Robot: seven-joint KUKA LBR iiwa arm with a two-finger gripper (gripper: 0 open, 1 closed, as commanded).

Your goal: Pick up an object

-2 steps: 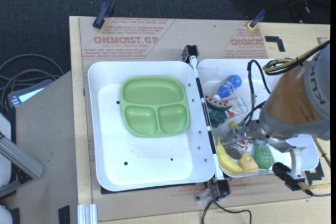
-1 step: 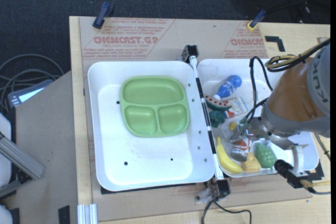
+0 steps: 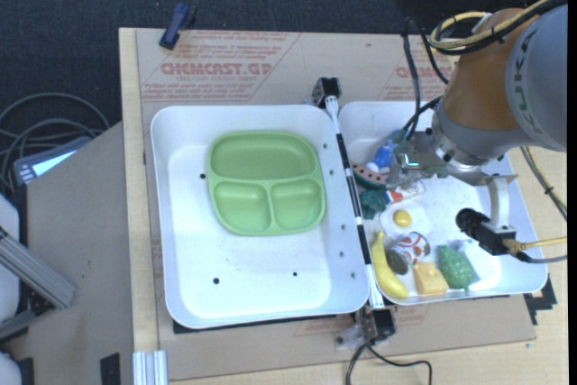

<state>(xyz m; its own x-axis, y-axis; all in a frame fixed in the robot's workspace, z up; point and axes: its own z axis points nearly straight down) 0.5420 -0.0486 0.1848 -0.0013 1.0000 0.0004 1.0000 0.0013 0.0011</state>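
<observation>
Two white bins sit side by side on my bench (image 3: 270, 59); the left bin (image 3: 180, 266) holds a green divided tray (image 3: 266, 182). My gripper (image 3: 406, 171) is low in the right bin (image 3: 505, 284), its finger state indeterminable, directly above the toy fried egg (image 3: 401, 218) and banana (image 3: 388, 266).

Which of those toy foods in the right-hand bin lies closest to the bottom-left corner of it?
The yellow banana. It curves along the bin's left wall down toward that corner, while the green toy and yellow block sit further right.

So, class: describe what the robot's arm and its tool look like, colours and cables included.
The arm is bulky, rounded and grey, with an orange band above the wrist. Yellow and black cables loop around it. The tool is a small dark and metallic unit beneath the wrist.
</observation>
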